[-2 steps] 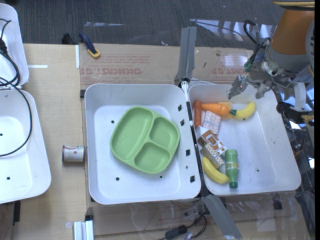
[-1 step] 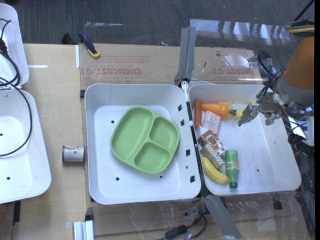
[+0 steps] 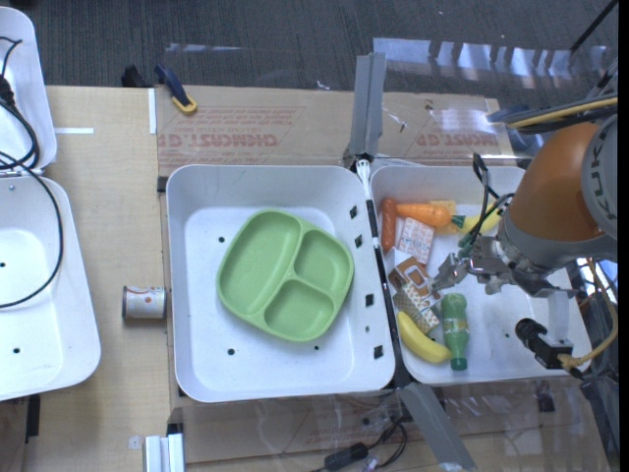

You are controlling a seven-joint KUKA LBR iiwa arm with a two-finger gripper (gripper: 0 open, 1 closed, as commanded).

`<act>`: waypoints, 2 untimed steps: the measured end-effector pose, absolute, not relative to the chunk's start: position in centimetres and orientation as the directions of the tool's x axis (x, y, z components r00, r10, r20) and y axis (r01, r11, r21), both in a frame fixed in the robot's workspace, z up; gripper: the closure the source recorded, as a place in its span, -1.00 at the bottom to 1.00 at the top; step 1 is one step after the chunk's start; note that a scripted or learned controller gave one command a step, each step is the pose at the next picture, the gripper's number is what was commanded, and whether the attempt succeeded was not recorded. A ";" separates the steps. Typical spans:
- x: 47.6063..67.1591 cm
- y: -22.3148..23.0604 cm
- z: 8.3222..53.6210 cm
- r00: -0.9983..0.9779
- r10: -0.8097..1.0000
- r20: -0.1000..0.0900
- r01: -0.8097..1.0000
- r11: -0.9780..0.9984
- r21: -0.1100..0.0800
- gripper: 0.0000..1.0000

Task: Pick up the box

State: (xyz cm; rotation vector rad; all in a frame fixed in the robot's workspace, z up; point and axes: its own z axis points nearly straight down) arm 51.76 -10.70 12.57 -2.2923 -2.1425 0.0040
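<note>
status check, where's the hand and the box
Hand low in right bin, over the clutter. Box lying flat, not gripped. Carrot, banana, green bottle crowd it.

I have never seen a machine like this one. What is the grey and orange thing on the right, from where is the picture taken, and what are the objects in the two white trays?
The grey and orange thing is a robot arm. It reaches in from the right, and the camera looks down on the bench from above at a slant. At the arm's end is its tool, which hangs over the right bin; whether it is open or shut cannot be told here, and nothing is seen held in it. In that bin lie a carrot, a small box, a brown packet, a banana and a green bottle. The left bin holds a green divided plate. A small can lies on the bench beside it.
</note>
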 end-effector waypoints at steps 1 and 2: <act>53.8 -10.4 10.5 0.273 0.962 0.000 0.962 -0.273 0.027 -1.00; 49.1 -18.7 8.9 0.338 0.941 0.000 0.941 -0.338 -0.004 -1.00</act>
